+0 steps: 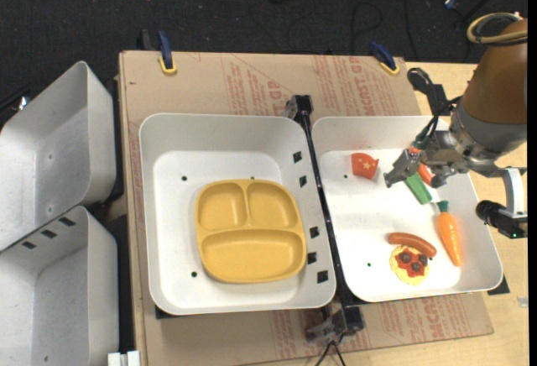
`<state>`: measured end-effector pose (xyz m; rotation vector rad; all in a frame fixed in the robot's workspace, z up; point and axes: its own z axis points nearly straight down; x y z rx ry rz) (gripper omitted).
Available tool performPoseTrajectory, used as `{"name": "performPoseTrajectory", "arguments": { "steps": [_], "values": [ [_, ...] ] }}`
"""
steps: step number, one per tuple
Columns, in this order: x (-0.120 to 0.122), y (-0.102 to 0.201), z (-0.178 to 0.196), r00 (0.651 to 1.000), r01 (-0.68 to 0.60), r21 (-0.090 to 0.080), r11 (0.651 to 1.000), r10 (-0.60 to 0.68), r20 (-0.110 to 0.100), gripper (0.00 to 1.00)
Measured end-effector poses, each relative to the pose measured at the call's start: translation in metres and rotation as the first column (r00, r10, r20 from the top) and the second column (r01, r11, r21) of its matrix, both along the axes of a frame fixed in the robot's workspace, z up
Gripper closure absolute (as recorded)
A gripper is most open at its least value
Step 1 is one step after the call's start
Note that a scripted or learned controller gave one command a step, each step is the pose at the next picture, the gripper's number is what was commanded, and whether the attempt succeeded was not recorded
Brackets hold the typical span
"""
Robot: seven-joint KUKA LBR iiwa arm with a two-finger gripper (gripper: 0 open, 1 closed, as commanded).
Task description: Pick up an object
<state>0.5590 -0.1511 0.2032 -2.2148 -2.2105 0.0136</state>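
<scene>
Grey arm w/ orange band reaches in from the right over the right bin [482, 276] on the table [226, 79]. Its pincer [411, 167] hangs low at the bin's upper middle, just above a green toy [419, 188]; whether it is released or clenched can't be told at this angle. Red strawberry toy [364, 164] lies just left of the pincer. Carrot [450, 237] sits near the right wall, sausage [412, 242] and small pizza [409, 264] beside it toward the front. Left bin [159, 213] holds a yellow divided plate [250, 230].
</scene>
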Motion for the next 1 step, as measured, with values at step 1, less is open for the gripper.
{"name": "performPoseTrajectory", "arguments": {
  "steps": [1],
  "values": [
    [0.0031, 0.0006, 0.0081, 1.000, -0.003, -0.003, 1.000, 0.003, 0.015, 0.00]
  ]
}}
